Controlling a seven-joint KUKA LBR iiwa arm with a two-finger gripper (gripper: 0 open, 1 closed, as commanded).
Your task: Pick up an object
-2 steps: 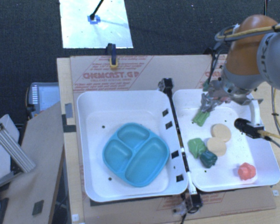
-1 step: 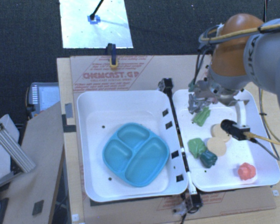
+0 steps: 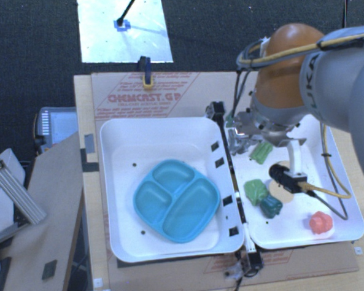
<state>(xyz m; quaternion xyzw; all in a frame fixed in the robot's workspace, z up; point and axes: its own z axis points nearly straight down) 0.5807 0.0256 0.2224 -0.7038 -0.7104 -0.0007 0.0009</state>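
Observation:
My gripper (image 3: 238, 139) hangs low over the back left part of the right bin (image 3: 343, 224), close to the divider between the bins. A light green block (image 3: 262, 151) lies just to its right, partly under the wrist; I cannot tell whether it is touched. Nearer the front lie a darker green piece (image 3: 255, 190), a teal piece (image 3: 272, 206) against it, a tan disc (image 3: 286, 194) and a pink-red object (image 3: 321, 223) at the front right. The grey arm with its orange band (image 3: 287, 49) hides the back of the right bin.
The left bin (image 3: 120, 145) holds a blue divided plate (image 3: 176, 199). A black fitting (image 3: 285, 178) with a yellow cable (image 3: 326, 194) hangs from the arm over the right bin's middle. A raised divider with black clips (image 3: 228, 182) separates the bins.

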